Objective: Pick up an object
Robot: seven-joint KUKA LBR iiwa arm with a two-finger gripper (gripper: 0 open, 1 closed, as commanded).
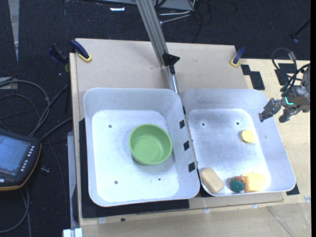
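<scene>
No object had been lifted: the claw (277, 111) was seen spread open and empty past the right bin (276, 139), all items untouched.

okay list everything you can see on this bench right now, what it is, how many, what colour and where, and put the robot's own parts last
white bins: two, white, side by side on the bench
bowl: one, green, upright in the middle of the left bin
small yellow piece: one, yellow, right bin, toward its right side
tan oblong object: one, tan, right bin, near front left corner
teal and red object: one, right bin front edge, between the tan object and the yellow block
yellow block: one, yellow, right bin, front right
clamps: two, blue and yellow, back corners of the bench
gripper: one, dark, over the right bin's right rim, holding nothing
</scene>
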